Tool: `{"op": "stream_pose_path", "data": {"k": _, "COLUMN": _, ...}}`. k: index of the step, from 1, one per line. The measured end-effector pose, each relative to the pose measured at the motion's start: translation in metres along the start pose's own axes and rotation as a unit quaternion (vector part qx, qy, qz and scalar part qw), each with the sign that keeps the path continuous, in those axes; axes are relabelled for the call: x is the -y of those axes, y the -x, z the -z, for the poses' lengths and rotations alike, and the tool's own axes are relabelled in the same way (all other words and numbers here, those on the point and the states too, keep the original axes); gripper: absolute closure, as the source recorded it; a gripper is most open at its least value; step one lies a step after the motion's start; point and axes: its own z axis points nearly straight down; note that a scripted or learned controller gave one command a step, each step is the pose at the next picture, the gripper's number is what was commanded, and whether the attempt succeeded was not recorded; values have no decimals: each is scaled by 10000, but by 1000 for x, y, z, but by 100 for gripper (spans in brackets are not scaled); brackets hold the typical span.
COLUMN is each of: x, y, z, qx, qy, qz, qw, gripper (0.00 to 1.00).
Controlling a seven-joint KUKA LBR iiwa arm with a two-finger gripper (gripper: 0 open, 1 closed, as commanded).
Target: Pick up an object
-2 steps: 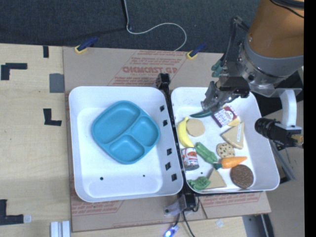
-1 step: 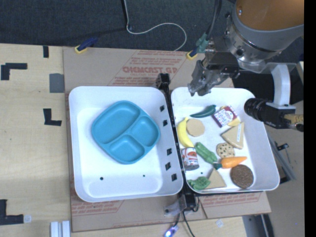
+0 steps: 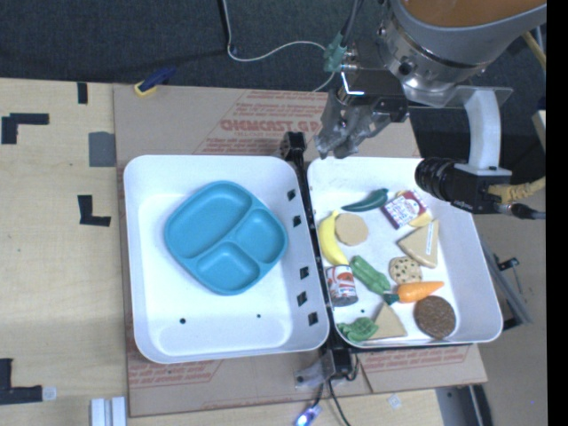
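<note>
**Lots of toys packed close, and a grab could slip**

While the gripper (image 3: 335, 140) hangs over the far edge of the right bin (image 3: 479, 273), near its far left corner, nothing sits between its fingers. Whether it is open or closed is too hard to tell, because it is dark and blurry.

All the things to pick lie in the right bin. A banana (image 3: 330, 240) lies along the left edge, with a round cookie (image 3: 351, 230) touching it. A green pepper (image 3: 366, 201) is close to the far edge. A small can (image 3: 343, 286) stands by the left edge, a carrot (image 3: 417, 291) lies in the middle, and a brown patty (image 3: 435, 317) rests near the front right corner.

What could go wrong? The toys are crowded, so the fingers may land on two at once and push one away. The banana and can sit right by the bin wall, and a finger may bump that wall. Flat things like the cookie are hard to pinch and may slide out.

The left bin (image 3: 151, 327) holds a blue tray (image 3: 224, 238) in its middle.
</note>
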Motion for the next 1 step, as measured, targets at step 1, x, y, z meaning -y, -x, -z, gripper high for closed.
{"op": "stream_pose_path", "data": {"k": 1, "x": 2, "y": 43, "z": -126, "qx": 29, "qy": -88, "qz": -51, "qw": 9999, "gripper": 100}}
